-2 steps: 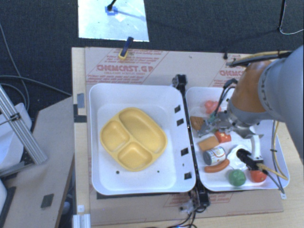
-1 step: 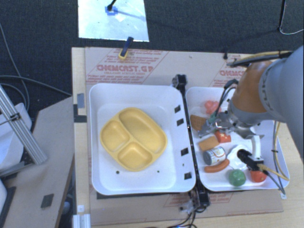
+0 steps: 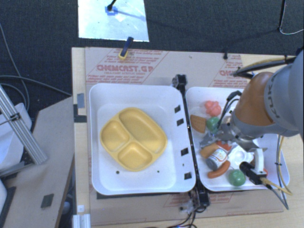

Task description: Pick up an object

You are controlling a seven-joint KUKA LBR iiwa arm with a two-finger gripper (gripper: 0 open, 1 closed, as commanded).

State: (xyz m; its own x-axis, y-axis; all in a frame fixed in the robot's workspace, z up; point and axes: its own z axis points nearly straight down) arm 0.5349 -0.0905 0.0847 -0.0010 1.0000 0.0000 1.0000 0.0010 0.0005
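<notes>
Dark carpet surrounded the desk [image 3: 156,63], whose top was covered with printed brown paper, and two shallow white bins sat side by side on it. At the upper left of the frame lay a shiny square sheet [image 3: 113,13]. The left bin [image 3: 102,101] held a yellow divided tray [image 3: 133,137] near its middle. The right bin [image 3: 197,96], at the right of the frame, held a cluster of toy food: a pink piece [image 3: 213,108] near its top, a brown wedge [image 3: 198,123] by its left wall, a small bottle [image 3: 218,157] with a red and white label, a sausage [image 3: 218,171] just below the bottle, and a green ball [image 3: 236,177] near the bottom edge. The grey arm [image 3: 275,101] with its orange band reached in from the right, and its gripper [image 3: 222,136] hung low over the food pile, just above the bottle. How far the fingers stood apart could not be told, nor whether anything lay between them.
</notes>
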